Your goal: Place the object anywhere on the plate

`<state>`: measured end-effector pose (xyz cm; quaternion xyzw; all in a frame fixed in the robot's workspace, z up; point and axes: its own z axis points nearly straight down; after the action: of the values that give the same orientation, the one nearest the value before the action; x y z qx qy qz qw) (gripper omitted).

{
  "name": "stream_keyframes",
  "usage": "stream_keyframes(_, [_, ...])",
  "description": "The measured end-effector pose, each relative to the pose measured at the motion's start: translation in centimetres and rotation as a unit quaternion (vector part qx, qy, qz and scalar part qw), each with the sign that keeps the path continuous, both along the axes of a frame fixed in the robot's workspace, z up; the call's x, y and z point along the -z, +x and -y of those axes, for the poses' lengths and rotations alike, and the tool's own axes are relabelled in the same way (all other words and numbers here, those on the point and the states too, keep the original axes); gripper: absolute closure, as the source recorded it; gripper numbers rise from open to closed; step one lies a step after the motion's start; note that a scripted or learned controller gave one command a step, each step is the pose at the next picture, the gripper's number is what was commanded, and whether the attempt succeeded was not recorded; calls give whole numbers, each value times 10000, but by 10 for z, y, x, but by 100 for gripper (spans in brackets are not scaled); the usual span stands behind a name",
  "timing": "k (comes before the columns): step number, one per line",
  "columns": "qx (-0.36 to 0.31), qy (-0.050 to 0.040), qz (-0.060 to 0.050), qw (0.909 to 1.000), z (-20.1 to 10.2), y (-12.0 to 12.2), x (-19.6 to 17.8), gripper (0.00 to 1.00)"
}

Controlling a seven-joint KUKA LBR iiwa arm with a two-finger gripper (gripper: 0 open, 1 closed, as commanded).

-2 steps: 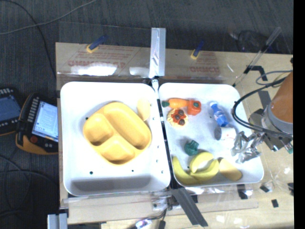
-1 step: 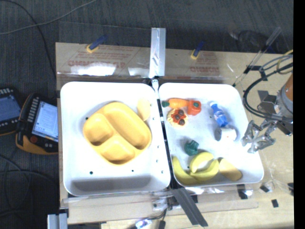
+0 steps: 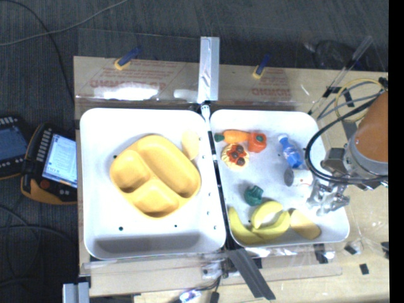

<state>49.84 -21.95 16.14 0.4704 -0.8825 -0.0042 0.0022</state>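
A yellow plate [image 3: 154,174] with three compartments lies in the left bin [image 3: 101,232]. The right bin [image 3: 303,122] holds several toy objects: an orange carrot [image 3: 243,137], a small red and orange piece [image 3: 236,155], a blue bottle [image 3: 290,151], a small green object [image 3: 253,195], a yellow banana [image 3: 246,231] and a pale yellow piece [image 3: 305,226]. My gripper [image 3: 327,202] hangs over the right bin's right side, just above the pale yellow piece and right of the blue bottle. Nothing shows held in it.
A pale yellow item [image 3: 189,144] rests against the plate's far right edge by the bin divider [image 3: 214,182]. A handheld pendant [image 3: 47,166] lies on the floor left of the bench. Cables [image 3: 344,109] loop beside the arm at the right.
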Motion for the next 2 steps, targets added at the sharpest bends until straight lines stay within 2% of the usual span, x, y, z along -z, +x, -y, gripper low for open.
stream_keyframes(1, [-1070,23,35,9943,-72,4,-112,100])
stream_keyframes(2, [-494,-5,-6,9988,-114,-15,30,100])
